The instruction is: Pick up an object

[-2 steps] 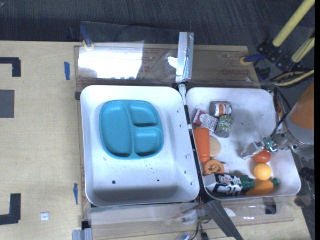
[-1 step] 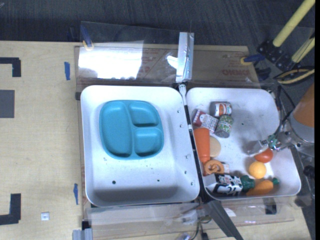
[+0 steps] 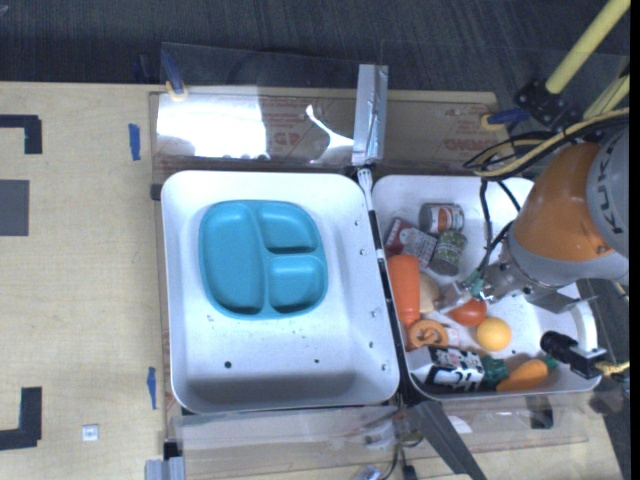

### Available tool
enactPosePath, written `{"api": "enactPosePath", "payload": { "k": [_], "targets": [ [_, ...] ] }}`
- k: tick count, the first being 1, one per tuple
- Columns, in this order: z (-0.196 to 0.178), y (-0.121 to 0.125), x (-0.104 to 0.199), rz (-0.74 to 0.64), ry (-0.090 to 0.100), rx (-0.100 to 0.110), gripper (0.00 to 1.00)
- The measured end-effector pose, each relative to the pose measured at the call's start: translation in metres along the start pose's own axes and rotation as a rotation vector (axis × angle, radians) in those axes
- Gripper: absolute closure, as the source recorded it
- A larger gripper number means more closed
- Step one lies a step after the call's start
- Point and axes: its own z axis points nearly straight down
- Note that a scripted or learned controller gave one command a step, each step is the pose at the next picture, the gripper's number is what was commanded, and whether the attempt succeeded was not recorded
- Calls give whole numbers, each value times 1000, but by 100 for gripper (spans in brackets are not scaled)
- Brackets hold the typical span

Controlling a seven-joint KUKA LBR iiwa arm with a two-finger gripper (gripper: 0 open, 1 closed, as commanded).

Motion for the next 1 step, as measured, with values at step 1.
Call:
{"api": "enactPosePath", "payload": {
  "k": [1],
  "targets": [
    [0, 22, -2, -121, -5, 0, 100]
  ]
}}
